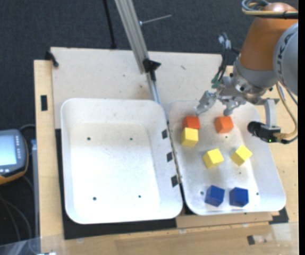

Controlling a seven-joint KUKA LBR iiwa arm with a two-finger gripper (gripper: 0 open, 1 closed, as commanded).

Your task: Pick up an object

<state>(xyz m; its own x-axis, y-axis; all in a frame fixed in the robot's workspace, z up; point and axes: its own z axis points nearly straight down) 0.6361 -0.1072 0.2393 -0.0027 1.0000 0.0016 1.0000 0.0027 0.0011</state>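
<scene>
Fingers spread above right bin, dark carpet around.

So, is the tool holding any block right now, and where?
Nothing is held. The tool hangs open above the right bin, its fingers apart, with the two orange blocks lying just below.

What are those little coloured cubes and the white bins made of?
The cubes, such as the orange one and a blue one, look like painted wood or solid plastic: flat, matte, even colour, crisp edges. The bins look like thin moulded plastic, judging by rounded corners and smooth, slightly scuffed white surface.
</scene>
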